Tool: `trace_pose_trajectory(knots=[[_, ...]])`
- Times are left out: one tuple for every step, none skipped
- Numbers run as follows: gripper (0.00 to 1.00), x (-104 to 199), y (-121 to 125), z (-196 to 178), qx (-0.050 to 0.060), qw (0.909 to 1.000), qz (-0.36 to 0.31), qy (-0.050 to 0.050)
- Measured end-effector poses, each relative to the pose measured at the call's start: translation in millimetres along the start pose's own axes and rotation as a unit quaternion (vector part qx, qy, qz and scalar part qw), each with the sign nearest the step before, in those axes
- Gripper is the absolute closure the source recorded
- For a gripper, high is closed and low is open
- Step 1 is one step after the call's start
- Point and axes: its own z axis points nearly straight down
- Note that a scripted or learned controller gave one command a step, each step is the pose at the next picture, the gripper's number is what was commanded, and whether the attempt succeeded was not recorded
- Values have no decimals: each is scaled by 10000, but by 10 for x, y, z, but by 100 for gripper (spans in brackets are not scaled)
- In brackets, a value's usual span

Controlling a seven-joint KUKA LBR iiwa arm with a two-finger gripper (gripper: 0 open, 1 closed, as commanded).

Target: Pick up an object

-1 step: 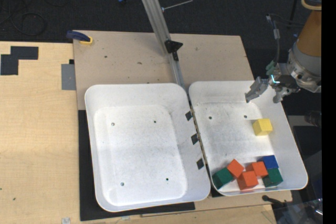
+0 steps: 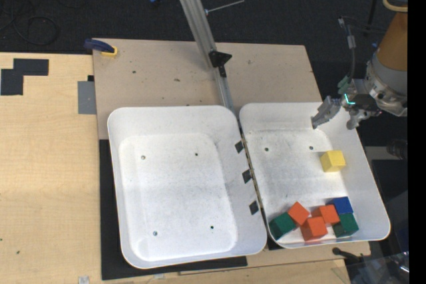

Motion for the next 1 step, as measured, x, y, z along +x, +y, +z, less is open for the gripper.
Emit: trace_pose_trajectory(knots=[[0, -27, -74, 469, 25, 10000, 5, 2]])
